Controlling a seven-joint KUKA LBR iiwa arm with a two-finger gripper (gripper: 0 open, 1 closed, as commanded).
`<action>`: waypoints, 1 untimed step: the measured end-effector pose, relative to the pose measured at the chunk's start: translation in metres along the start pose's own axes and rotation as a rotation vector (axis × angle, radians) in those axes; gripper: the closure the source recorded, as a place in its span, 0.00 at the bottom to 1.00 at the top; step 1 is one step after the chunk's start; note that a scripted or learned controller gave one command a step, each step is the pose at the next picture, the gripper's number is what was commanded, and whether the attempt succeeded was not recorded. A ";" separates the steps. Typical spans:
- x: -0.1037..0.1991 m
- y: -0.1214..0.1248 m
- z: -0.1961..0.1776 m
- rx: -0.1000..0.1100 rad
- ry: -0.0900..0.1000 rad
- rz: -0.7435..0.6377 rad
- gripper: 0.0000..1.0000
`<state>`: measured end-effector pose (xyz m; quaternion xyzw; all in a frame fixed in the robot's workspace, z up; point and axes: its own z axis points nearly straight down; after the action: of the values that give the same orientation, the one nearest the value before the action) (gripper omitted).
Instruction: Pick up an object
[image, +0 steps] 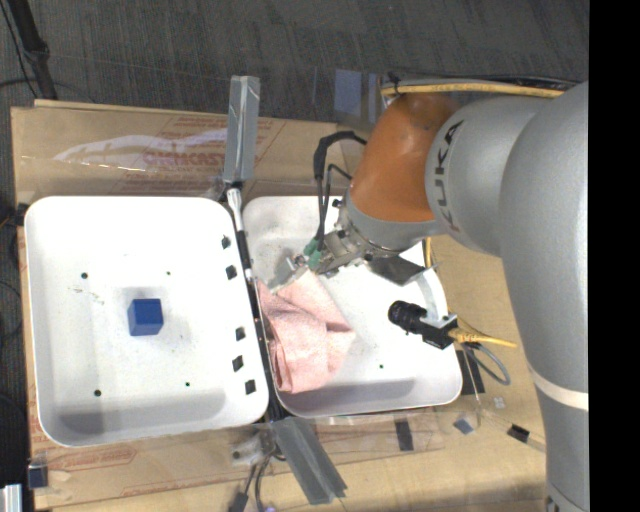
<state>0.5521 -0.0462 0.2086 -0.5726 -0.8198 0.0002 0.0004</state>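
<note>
A crumpled pink cloth (305, 335) lies in the right bin (400, 385), bunched against its left wall. A small blue cube (146, 315) sits alone on the floor of the left bin (60, 240). My gripper (298, 264) hangs low over the right bin, right at the cloth's upper edge; whether it touches the cloth I cannot tell. The grey arm with its orange band (400, 165) covers the bin's back right part.
A black cylindrical fitting (418, 322) with a yellow cable juts over the right bin's right side. The divider between the bins carries black clips (240, 335). A grey metal strut (240, 135) rises behind the bins, all resting on cardboard.
</note>
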 end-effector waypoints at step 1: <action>-0.076 -0.026 0.081 0.004 0.002 -0.040 0.00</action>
<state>0.5538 -0.1265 0.1274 -0.5562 -0.8311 0.0012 0.0024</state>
